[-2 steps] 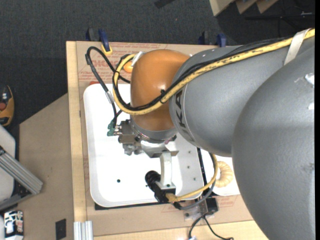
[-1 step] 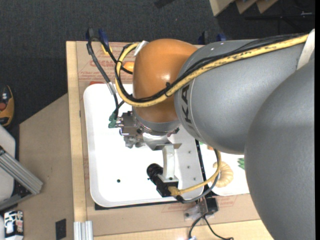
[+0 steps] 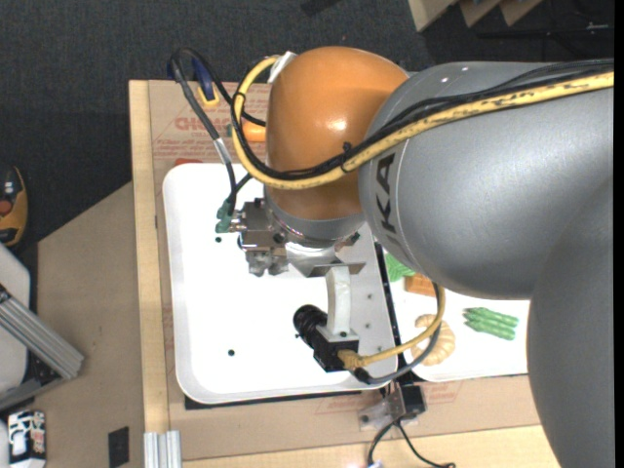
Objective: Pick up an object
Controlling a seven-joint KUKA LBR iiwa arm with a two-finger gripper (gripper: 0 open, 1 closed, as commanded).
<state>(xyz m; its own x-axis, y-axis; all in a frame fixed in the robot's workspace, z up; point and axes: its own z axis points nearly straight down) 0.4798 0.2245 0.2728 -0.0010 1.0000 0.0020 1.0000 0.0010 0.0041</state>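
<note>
My arm's orange band (image 3: pixel 327 125) and grey wrist hang over the left white bin (image 3: pixel 195 291) and cover much of it. Below the band, part of my gripper (image 3: pixel 261 245) shows as a metal block, pointing down at the bin's upper middle. In the right bin (image 3: pixel 487 359), beside the arm, lie a green pod-like object (image 3: pixel 490 322), a ridged beige object (image 3: pixel 441 340), an orange piece (image 3: pixel 420 284) and a green piece (image 3: pixel 397 266). I see nothing held.
A white bracket (image 3: pixel 343 305) and a black part (image 3: pixel 317 335) hang from the wrist over the left bin. A yellow cable (image 3: pixel 292 172) loops around the band. Two small dark specks (image 3: pixel 231 352) lie on the left bin's floor. The cardboard bench edge (image 3: pixel 151 261) borders it.
</note>
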